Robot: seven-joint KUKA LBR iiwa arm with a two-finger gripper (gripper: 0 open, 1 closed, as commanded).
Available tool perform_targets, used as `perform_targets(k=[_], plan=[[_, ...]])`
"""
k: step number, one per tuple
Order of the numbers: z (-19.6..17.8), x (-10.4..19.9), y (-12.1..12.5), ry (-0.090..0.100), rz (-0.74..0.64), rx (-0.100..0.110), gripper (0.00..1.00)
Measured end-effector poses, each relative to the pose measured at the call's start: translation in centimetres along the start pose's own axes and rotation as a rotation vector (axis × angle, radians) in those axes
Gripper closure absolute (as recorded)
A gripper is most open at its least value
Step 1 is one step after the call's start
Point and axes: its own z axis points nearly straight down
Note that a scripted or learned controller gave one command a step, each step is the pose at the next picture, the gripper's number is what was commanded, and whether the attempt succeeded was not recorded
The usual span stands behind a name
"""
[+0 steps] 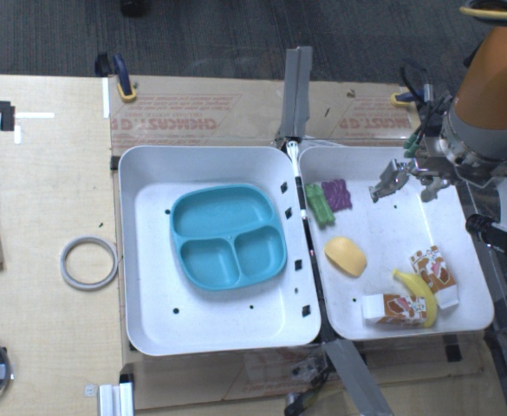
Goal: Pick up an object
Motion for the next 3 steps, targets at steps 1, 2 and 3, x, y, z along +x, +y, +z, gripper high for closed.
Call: perform_targets(k=[1, 2, 3], plan=[[13.6, -0.2, -4.0, 0.001, 0.051, 0.0, 0.0], [6.8, 1.7, -3.1, 0.0, 0.031, -0.003, 0.0], [16.8, -2.4, -8.2, 0.001, -0.03, -0.001, 0.0]])
